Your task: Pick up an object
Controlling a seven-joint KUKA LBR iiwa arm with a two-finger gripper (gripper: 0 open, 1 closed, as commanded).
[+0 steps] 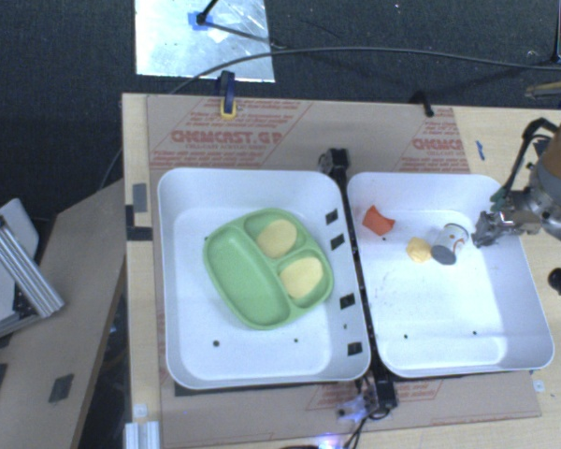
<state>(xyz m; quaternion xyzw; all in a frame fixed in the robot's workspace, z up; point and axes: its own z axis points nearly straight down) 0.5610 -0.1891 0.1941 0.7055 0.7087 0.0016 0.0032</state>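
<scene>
Dark carpet surrounds a cardboard-topped bench (290, 124) carrying two shallow white bins side by side. Left bin (182, 213) holds a green divided plate (238, 279) with two pale yellow pieces in its two small compartments, upper piece (278, 238) and lower piece (302, 274). Right bin (505, 335) holds three loose items near its upper middle: an orange-red piece (379, 220), a small yellow lump (418, 249), and just right of it, about touching, a grey-and-white cylinder (446, 244) lying on its side. Gripper (491, 224) sits low over the right bin's right wall, near the cylinder but apart from it. Nothing visible between its tips; whether they are spread or closed cannot be told at this size. Judgement: pick not yet made, approach and grasp both left, cylinder the likeliest target. Arm is cut off at the frame's right edge.
</scene>
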